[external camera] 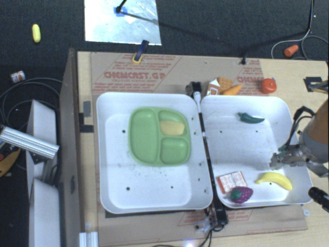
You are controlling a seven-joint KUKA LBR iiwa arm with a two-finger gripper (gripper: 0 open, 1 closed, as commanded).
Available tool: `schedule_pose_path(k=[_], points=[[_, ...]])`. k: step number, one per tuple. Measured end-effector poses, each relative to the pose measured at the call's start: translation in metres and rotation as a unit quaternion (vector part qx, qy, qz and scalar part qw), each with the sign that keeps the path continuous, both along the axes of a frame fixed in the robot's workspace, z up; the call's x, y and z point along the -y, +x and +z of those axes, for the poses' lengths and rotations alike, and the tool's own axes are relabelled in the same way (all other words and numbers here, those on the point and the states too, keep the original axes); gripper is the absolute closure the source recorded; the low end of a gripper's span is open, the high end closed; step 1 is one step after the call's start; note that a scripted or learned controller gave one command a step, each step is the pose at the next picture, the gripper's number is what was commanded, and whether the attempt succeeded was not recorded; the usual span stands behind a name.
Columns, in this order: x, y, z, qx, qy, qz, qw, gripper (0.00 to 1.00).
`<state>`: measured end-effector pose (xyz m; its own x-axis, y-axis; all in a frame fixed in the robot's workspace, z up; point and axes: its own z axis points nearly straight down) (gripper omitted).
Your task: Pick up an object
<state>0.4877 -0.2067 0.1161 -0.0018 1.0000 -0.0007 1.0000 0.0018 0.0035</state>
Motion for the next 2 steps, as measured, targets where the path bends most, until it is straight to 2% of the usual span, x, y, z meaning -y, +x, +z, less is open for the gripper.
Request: schedule_pose_path(k=[1,2], points=[[0.000,0.000,-0.001,0.000,0.0002,0.000,1.0000,0.00],[-0.092,0.000,-0.026,-0.002,0.0028,0.005,1.0000,0.00]])
